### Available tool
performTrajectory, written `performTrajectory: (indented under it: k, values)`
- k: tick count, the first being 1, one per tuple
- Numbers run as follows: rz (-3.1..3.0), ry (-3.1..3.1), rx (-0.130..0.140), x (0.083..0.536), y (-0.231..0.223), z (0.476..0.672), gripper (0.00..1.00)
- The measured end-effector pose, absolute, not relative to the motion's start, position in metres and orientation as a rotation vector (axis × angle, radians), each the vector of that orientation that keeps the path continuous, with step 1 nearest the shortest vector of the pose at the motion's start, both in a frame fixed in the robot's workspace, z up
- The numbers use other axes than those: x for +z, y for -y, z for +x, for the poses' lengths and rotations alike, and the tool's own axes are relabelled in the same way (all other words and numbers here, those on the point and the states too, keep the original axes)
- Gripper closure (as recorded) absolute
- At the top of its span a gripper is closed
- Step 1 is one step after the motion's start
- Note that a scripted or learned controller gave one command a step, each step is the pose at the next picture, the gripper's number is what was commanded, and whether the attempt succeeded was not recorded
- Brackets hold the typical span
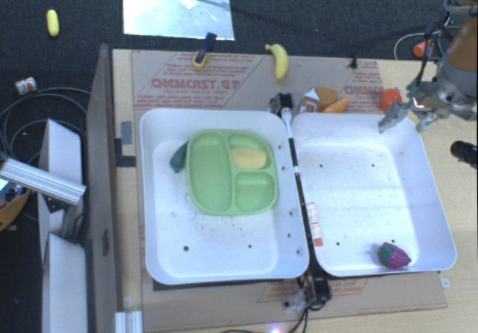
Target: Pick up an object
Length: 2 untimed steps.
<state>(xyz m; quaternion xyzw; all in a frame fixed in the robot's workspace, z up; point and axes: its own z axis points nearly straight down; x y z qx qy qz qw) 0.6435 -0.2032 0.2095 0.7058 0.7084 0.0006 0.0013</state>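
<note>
Floor, far left: a small yellow piece (52, 22) lies on the dark carpet, well apart from the bench.
Left bin (160, 249): a green divided tray (216, 182) sits in the middle, flat on the white floor.
Tray, upper right compartment: a pale yellow item (250, 157) rests inside it.
Tray, left edge: a dark green object (178, 157) lies in the bin, touching the tray's rim.
Behind the bins: a yellow banana (279, 60) lies on the cardboard, and over to the right an orange carrot-like piece (335, 105) sits near the right bin's back rim.
Right bin (351, 175): and here is the one thing in it, a pink and green toy (393, 255), down in the near right corner.
Back right rim: a red-orange ball (390, 98) sits just outside the bin.
Gripper (408, 119): it hangs above the right bin's back right corner, fingers spread apart, nothing between them, well apart from the pink and green toy.
Arm (459, 63): reaches in from the right, just above the gripper.
</note>
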Motion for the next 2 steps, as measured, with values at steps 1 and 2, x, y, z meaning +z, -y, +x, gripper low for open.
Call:
performTrajectory:
  k: [1,2]
  values:
    - [2.216,-2.234,-0.001,0.156,0.141,0.611,0.0]
    - [2.221,-2.223,-0.001,0.158,0.143,0.588,0.0]
